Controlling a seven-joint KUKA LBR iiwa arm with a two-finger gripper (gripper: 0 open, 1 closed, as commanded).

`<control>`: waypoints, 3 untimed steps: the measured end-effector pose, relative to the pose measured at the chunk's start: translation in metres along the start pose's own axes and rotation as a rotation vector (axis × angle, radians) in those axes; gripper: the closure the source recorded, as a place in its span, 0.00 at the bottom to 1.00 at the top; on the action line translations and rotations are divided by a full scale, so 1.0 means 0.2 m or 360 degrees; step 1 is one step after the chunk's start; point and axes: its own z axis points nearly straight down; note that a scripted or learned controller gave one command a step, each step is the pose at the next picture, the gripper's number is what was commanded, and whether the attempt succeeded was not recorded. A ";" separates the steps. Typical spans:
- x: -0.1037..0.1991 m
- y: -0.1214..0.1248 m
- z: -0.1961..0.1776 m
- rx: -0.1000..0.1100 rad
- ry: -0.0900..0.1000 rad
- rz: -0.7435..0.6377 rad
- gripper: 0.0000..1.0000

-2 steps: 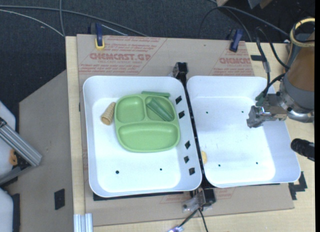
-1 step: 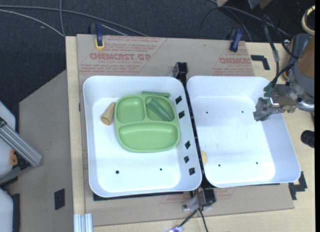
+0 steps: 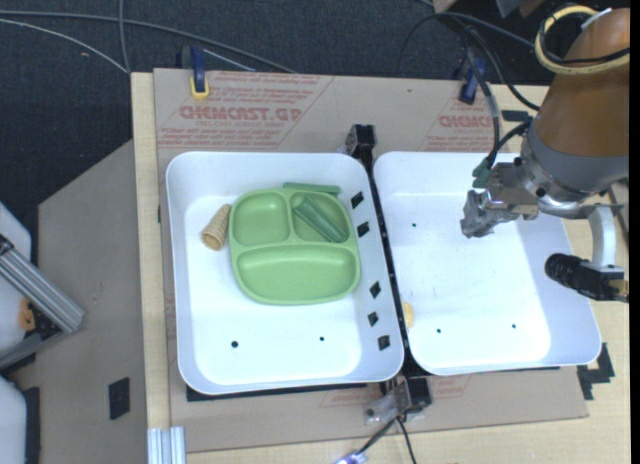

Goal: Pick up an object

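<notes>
- the arm (image 3: pixel 585 102) reaches in from the right and carries the gripper (image 3: pixel 483 214) above the far-left part of the right bin (image 3: pixel 500 337), well apart from every loose thing.
- the view of the gripper is too small and shadowed to settle the matter; nothing can be seen held in it.
- all the things on offer lie in the left bin (image 3: pixel 270 352): a green divided plate (image 3: pixel 292 272) near the middle, a darker green piece (image 3: pixel 322 218) lying in the plate's far-right compartment, a flat green strip (image 3: pixel 312 189) just beyond the plate's far edge, and a small tan cone (image 3: pixel 215 227) touching or just beside the plate's left edge.
- judged from this, the task is at its start: no object is lifted and no grasp has begun.
- what is left is nearly everything: cross left over the divider (image 3: pixel 372 242) between the bins, come down on one thing, close on it and raise it.
- the cone looks the easiest target, being small and clear of the bin wall; the plate is probably too wide and flat for a two-finger grip.
</notes>
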 end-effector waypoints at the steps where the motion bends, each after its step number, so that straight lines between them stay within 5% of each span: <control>1: 0.21 0.08 0.03 -0.0006 -0.0002 0.0001 1.00; 3: 0.72 0.40 0.11 -0.0009 -0.0002 0.0000 1.00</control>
